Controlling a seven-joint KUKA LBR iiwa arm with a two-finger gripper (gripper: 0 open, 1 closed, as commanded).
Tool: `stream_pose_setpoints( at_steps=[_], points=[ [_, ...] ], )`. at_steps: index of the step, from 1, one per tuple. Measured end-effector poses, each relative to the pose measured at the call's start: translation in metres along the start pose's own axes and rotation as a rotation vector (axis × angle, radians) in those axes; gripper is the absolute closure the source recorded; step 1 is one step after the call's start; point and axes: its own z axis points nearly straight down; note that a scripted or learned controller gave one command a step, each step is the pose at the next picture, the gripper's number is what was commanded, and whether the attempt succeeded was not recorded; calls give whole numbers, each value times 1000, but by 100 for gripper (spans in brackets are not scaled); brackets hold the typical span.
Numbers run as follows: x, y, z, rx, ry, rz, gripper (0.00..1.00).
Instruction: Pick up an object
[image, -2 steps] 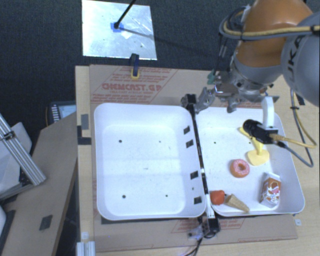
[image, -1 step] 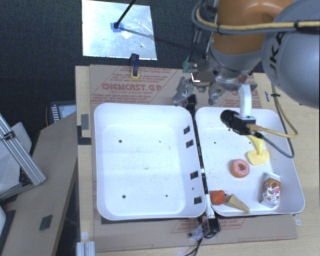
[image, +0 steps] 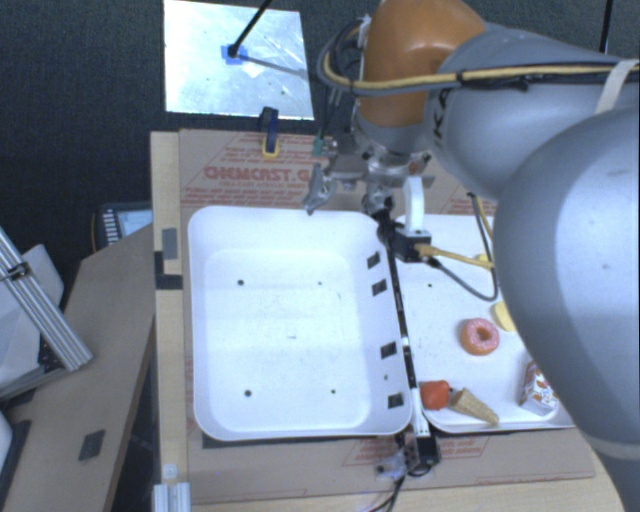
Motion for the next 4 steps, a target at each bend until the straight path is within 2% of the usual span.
stream_pose_setpoints(
  at_steps=[1, 2, 3, 4],
  points=[
    [27, -89, -119, -9, 6, -2, 0],
    [-32, 1, -154, -13, -2, 12, 0],
    [-20, -5, 40, 13, -1, 7, 0],
    [32, -45, -148, -21, 8, -3, 0]
  ],
)
